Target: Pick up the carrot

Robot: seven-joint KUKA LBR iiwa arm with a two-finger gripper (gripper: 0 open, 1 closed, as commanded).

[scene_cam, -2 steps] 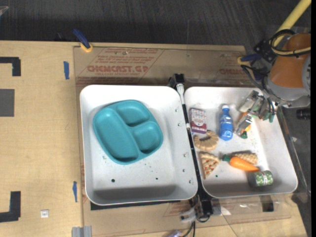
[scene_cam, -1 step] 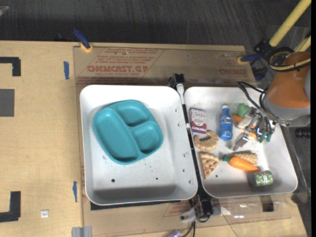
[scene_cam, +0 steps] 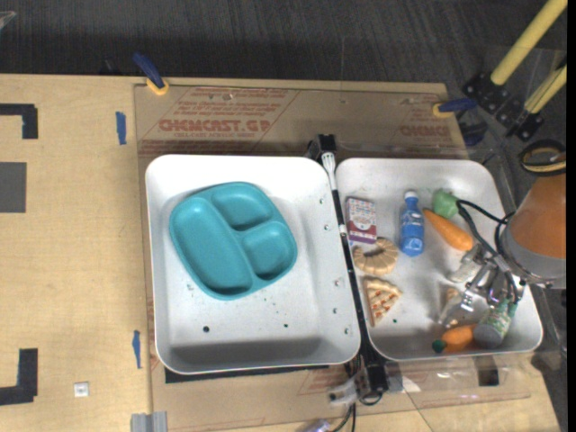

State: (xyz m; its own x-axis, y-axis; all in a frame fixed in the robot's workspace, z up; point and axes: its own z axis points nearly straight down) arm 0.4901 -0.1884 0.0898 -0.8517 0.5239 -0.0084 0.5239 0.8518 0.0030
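Note:
The carrot (scene_cam: 451,230), orange with a green leafy top, lies slanted in the right bin (scene_cam: 477,171) near its right wall. My gripper (scene_cam: 463,301) hangs low in the same bin, just below and to the right of the carrot's tip, apart from it. A smaller orange piece with a green end (scene_cam: 455,337) rests near the bin's front wall, right under the gripper. The arm's orange band (scene_cam: 545,219) shows at the right edge.
The right bin also holds a blue bottle (scene_cam: 411,227), a small red-and-white carton (scene_cam: 362,220), a cookie (scene_cam: 375,257), a pizza slice (scene_cam: 382,300) and a greenish bottle (scene_cam: 498,322) by the gripper. A teal divided plate (scene_cam: 205,241) sits in the left bin (scene_cam: 270,336).

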